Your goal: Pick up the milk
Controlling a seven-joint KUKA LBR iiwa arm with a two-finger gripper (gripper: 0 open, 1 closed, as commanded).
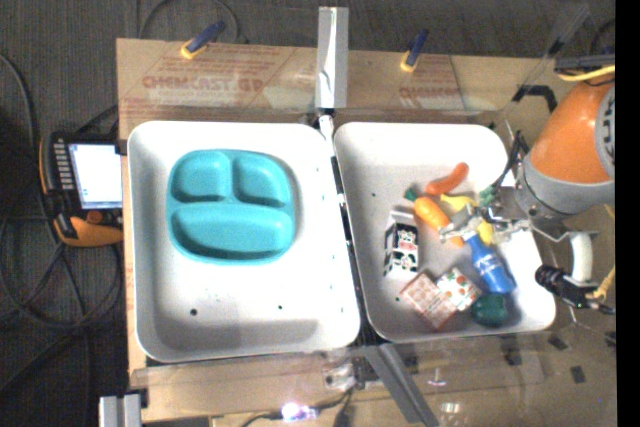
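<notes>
The milk (402, 250) is a small white carton with black cow patches. It lies in the right bin (372, 165), left of the middle and close to the divider. My gripper (478, 217) hangs over the pile of toy food to the right of the milk, about a carton's width away from it. It is above a yellow piece (461, 204) and the top of a blue bottle (493, 271). Nothing of the milk lies under the gripper.
An orange carrot (447, 179) and an orange piece (430, 212) lie above the milk. Two small printed boxes (438, 297) and a green item (490, 312) sit near the bin's front edge. The left bin (150, 295) holds a teal divided plate (234, 205).
</notes>
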